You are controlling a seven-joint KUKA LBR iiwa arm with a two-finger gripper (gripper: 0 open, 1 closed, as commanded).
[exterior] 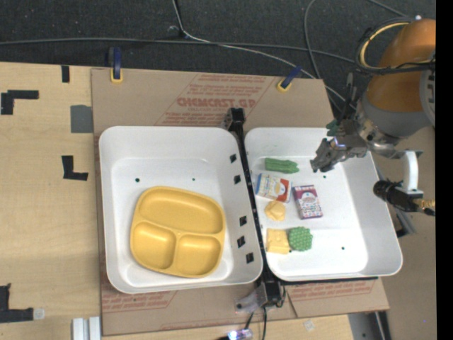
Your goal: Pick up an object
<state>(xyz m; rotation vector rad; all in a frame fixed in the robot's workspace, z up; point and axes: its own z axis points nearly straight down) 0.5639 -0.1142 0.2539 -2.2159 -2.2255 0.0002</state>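
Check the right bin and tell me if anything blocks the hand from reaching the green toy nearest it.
Nothing visible does. The hand is over the right bin, just right of the green toy, with bare white floor between them. The small packet and the other items lie nearer the camera, off that path.

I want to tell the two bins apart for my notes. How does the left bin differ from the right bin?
The left bin holds one big yellow divided tray; the right bin holds several small items, among them a green piece and a dark red box. The gripper hangs over the right bin, not the left bin. Both are shallow, white and sit side by side.
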